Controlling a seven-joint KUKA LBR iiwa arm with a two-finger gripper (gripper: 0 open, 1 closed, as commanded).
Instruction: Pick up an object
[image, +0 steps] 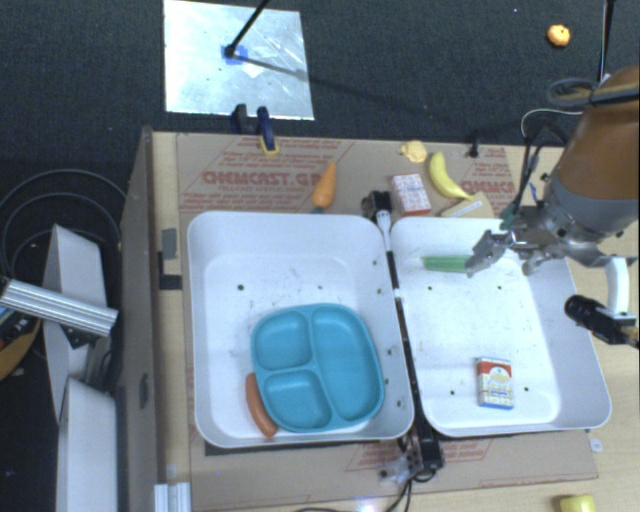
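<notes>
Small red-and-white carton (494, 382) lies at five o'clock, ungrasped; hand (490, 250), grip state unclear, is poised beside flat green stick (445, 264).

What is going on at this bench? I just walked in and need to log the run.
A grey KUKA arm with an orange band reaches in from the right over the right white bin. Its end effector sits beside a flat green stick near that bin's back wall. A small red-and-white box lies near the front. The left white bin holds a blue divided tray and an orange sausage-shaped toy.
</notes>
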